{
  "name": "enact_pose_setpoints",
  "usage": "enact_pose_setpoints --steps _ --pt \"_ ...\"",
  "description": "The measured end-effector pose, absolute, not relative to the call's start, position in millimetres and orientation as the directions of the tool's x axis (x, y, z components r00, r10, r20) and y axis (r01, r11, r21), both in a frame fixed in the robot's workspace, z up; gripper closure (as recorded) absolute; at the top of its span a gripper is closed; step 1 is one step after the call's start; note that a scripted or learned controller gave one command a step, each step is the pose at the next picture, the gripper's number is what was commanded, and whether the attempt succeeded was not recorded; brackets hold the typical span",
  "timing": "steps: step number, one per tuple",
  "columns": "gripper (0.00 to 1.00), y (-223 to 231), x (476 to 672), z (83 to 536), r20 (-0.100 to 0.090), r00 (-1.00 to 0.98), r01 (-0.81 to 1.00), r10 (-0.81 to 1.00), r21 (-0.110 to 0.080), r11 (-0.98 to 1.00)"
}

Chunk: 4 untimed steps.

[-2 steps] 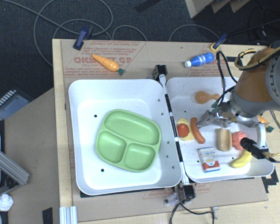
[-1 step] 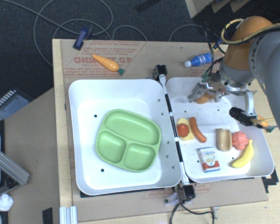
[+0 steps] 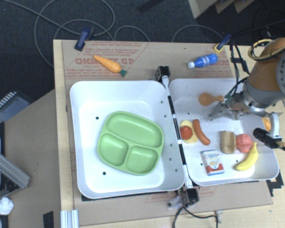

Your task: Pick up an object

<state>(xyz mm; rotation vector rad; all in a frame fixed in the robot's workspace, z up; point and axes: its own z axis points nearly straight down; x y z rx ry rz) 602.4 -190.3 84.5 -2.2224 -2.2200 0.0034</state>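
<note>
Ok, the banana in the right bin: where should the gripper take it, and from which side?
Probably take the banana at its thick middle, coming straight down from above, fingers across its width. It lies flat and curved near the bin's front edge, its upper tip touching a pink toy, so low side approaches look crowded.
</note>
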Motion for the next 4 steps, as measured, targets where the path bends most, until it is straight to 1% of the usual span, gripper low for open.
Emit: enact_pose_setpoints --steps 1,2,3,4 --pt "0.00 -191.4 522.7 84.3 0.000 0.001 1.000 1.000 -0.001 -0.001" --pt "0.00 -218.6 478.8 84.2 0.006 -0.001 1.000 1.000 -0.004 0.001" --pt "0.00 -177.6 556.8 177.2 -0.001 -0.002 1.000 1.000 0.003 0.002" --pt "0.00 -189.2 533.4 84.4 0.000 0.001 1.000 1.000 0.000 -0.001"
